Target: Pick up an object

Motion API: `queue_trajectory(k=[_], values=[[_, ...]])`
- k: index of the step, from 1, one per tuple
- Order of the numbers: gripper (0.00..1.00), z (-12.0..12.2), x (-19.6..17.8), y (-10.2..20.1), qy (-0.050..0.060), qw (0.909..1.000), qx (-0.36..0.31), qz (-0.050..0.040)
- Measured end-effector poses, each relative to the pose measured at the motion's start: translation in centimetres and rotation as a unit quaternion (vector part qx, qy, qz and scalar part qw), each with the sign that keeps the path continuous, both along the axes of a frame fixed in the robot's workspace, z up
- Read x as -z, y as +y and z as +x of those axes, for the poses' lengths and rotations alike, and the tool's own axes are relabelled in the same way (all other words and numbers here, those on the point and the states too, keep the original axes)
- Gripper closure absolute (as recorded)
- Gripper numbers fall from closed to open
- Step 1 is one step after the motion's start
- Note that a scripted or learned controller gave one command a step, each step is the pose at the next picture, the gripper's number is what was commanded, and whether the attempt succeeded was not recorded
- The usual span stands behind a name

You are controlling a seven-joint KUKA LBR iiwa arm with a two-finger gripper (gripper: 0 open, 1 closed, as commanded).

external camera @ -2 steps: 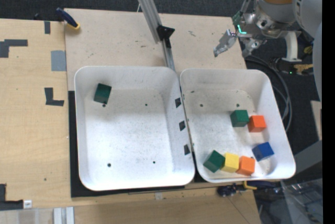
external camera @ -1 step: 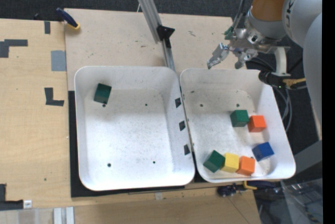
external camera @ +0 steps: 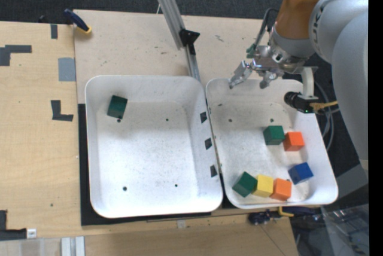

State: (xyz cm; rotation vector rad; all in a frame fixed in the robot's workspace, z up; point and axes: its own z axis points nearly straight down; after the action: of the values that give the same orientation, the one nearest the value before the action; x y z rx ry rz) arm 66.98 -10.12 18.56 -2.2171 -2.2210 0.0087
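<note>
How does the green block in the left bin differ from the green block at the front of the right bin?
The left-bin green block lies alone near its bin's back left corner; the front green block sits against a yellow block in a row with an orange one. The left one looks darker. Both are small green cubes lying free, away from the gripper.

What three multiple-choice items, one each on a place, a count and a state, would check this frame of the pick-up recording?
1. Where is the lone dark green block?
A. left bin, far left corner
B. right bin, near edge
C. on the bench

2. How many blocks lie in the right bin?
A. three
B. four
C. six

3. What is the gripper doing?
A. holding an orange block
B. open, holding nothing, above the right bin's far rim
C. pressed on the left bin's floor

Answers: 1 A, it sits alone there. 2 C, two green, two orange, one yellow, one blue. 3 B, its fingers are spread with nothing between them.
</note>
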Motion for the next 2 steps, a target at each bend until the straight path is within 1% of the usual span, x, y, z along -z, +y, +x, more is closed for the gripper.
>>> queue_trajectory(k=[1, 2], values=[[0.0, -0.5, 6.5, 0.3, 0.001, 1.0, 0.0, 0.0004], [1.0, -0.3, 5.0, 0.5, -0.002, 1.0, -0.001, 0.0012]])
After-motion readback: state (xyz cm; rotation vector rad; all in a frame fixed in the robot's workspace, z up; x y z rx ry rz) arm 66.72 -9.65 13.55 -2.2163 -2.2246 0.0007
